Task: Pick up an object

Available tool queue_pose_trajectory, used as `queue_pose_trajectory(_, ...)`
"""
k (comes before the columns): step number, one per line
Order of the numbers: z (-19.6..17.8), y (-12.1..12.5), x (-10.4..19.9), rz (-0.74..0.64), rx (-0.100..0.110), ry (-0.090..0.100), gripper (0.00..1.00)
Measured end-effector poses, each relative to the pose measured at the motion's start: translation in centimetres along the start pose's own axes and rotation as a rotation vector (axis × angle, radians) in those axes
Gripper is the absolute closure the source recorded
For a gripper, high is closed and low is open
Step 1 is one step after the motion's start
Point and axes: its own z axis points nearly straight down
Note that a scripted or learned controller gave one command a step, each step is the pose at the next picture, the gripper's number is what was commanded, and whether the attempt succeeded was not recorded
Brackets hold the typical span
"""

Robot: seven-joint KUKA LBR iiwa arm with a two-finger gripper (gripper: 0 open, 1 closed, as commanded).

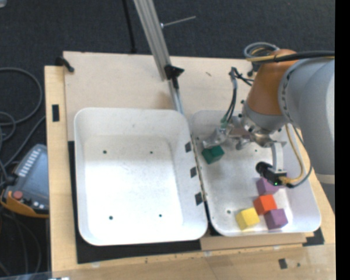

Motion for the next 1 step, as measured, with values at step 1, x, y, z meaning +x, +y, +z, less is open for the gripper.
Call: queue_pose_trajectory(1, -1.20, -2.17, 1.77, -0.004, 0.016, 0.003, 0.00)
